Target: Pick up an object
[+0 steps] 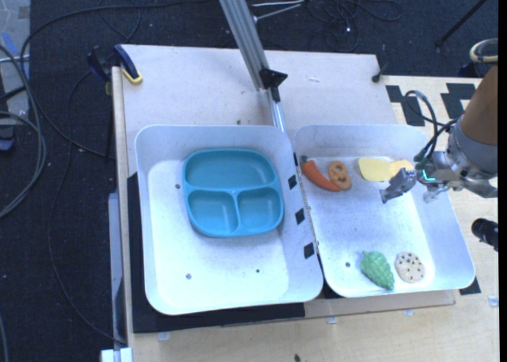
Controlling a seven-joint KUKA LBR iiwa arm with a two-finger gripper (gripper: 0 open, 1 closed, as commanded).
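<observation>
Two white bins are set side by side; the left bin holds a blue divided tray. The right bin holds the candidates: a yellow piece at the far side, an orange carrot touching a pretzel, and a green leafy item beside a cookie near the front. The gripper hangs just beside the yellow piece; whether its fingers are spread or closed cannot be told. The yellow piece is judged the likeliest target, and it is best straddled squarely before closing.
</observation>
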